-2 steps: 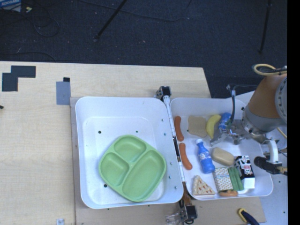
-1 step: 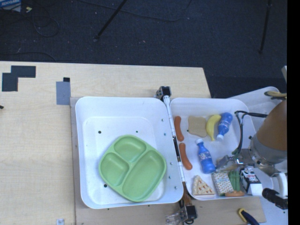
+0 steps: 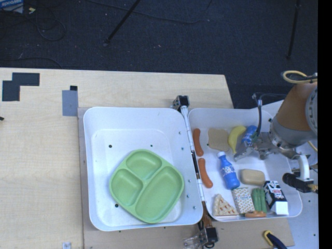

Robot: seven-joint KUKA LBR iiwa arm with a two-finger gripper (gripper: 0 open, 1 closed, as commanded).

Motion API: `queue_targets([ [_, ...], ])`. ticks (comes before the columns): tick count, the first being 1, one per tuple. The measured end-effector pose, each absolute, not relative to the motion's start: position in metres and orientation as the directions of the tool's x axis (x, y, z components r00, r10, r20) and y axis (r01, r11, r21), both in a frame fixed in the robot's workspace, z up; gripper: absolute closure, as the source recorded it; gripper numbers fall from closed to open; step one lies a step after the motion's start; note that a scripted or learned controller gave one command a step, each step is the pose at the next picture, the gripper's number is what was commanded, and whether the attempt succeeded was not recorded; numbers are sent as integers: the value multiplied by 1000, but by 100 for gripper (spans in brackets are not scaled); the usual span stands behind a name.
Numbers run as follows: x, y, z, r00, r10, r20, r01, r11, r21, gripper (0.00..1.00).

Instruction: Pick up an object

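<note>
A green tray (image 3: 147, 185) is seen lying in the left bin (image 3: 98, 139), at centre frame. Toy foods are crowded in the right bin (image 3: 290, 209), likely as pick candidates, among them a bottle (image 3: 227, 171) and a banana (image 3: 236, 137). At right, the gripper (image 3: 248, 148) is lowered just beside the banana; its state cannot be told.

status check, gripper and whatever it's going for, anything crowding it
Gripper low in right bin, nothing seen held. Tips at banana and blue packet. Blue bottle close by.
</note>
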State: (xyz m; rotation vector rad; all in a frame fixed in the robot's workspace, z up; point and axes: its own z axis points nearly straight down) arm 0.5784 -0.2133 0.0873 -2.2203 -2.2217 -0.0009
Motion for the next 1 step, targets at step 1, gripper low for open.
queue_targets([
  [1, 637, -213, 86, -2, 1000, 1, 1000, 2, -3, 0],
])
